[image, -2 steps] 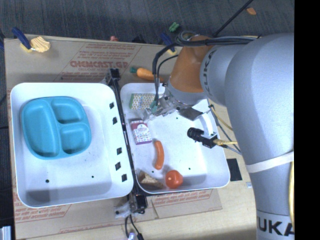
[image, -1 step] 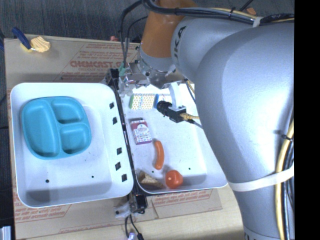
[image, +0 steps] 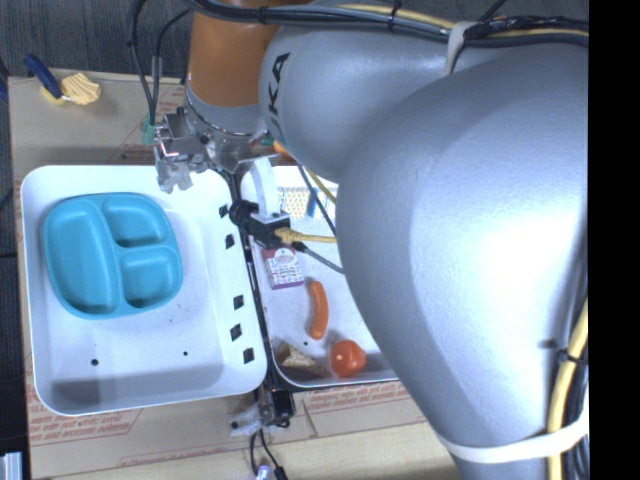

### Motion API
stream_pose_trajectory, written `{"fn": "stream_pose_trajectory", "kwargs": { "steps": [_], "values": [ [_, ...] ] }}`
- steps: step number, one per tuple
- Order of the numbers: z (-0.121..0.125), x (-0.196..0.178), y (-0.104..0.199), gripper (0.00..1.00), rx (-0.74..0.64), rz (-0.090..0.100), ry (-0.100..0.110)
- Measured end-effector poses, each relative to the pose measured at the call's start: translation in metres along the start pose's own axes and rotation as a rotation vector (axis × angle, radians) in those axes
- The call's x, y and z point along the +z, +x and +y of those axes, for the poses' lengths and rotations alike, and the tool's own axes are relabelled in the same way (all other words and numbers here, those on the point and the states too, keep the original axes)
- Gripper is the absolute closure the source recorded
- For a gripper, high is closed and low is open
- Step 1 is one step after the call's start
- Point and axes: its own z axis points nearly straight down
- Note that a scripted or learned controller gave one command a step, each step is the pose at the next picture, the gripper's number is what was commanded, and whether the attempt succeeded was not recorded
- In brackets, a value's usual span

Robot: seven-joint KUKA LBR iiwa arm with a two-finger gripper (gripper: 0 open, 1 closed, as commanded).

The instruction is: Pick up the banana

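**Me:** Just beyond the blue plate (image: 110, 253), over the left bin's (image: 40, 183) rim, hangs my pincer (image: 175, 166); wide or narrow, I cannot tell.

**You:** And the banana?

**Me:** I cannot place it. My arm (image: 450, 218) covers much of the bin (image: 290, 313) right of the plate, likely hiding it beyond the sausage (image: 317, 308) and tomato (image: 347, 356).

**You:** The setting?

**Me:** White bins on a brown, cardboard-like bench (image: 150, 428).

The cardboard-covered bench (image: 60, 438) carries two white bins (image: 130, 388) side by side and a small yellow-blue object (image: 70, 88).
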Motion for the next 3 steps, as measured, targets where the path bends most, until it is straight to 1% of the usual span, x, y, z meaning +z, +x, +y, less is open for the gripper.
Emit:
{"fn": "stream_pose_trajectory", "kwargs": {
  "steps": [1, 2, 3],
  "values": [
    [0.014, -0.114, 0.06, 1.0, -0.025, -0.001, -0.003],
    [0.002, -0.024, 0.033, 1.0, 0.381, -0.002, 0.004],
    [-0.106, -0.008, 0.03, 1.0, 0.382, -0.003, 0.004]
  ]
}}
